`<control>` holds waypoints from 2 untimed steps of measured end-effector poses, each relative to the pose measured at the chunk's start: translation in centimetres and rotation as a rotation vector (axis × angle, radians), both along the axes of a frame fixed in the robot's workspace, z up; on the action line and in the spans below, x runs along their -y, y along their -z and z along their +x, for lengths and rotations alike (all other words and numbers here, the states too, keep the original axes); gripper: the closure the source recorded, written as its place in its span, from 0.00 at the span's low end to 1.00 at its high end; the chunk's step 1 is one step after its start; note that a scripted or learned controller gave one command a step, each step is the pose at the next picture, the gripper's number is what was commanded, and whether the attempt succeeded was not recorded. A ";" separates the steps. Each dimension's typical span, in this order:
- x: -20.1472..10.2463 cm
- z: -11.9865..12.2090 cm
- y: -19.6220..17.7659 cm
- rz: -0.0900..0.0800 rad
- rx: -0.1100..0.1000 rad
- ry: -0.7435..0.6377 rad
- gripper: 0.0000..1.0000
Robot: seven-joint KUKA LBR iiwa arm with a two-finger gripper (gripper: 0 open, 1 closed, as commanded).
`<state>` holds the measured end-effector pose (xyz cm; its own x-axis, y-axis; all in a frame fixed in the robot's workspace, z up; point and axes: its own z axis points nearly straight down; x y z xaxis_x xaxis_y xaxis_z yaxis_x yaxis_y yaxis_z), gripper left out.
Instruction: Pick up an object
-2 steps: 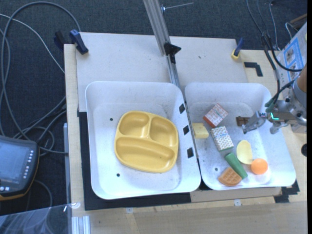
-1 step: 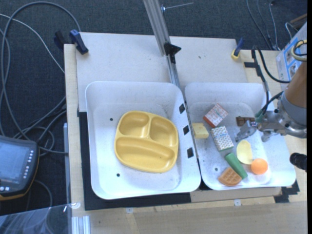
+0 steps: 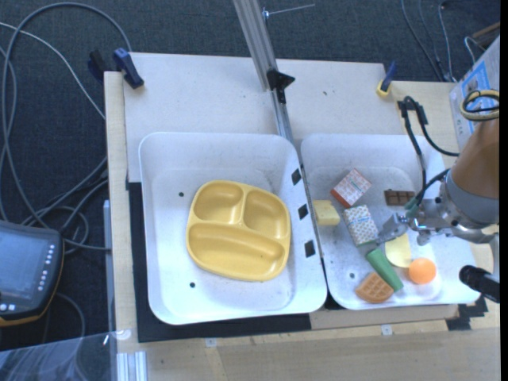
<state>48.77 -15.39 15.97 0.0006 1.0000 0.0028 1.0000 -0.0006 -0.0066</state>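
My gripper (image 3: 402,227) hangs over the right bin (image 3: 373,145), reaching in from the right on the grey arm with its orange band. It is just right of a white patterned box (image 3: 361,224) and directly above a pale yellow disc (image 3: 399,252). Close around it lie a green cylinder (image 3: 384,268), an orange ball (image 3: 422,271), a waffle-like brown piece (image 3: 375,289), a brown chocolate bar (image 3: 399,197), a red and white box (image 3: 351,186) and a yellow block (image 3: 325,212). Nothing shows as held.
The left bin (image 3: 159,213) holds a yellow divided plate (image 3: 237,230). A slanted metal pole (image 3: 262,38) rises from the divider between the bins. Black cables (image 3: 421,133) run along the right bin's far right rim.
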 end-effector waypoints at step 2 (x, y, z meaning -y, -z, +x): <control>-0.9 0.7 3.8 -0.001 0.008 -0.001 1.00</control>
<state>49.45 -14.52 12.15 -0.0009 1.0000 0.0016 1.0000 0.0009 0.0010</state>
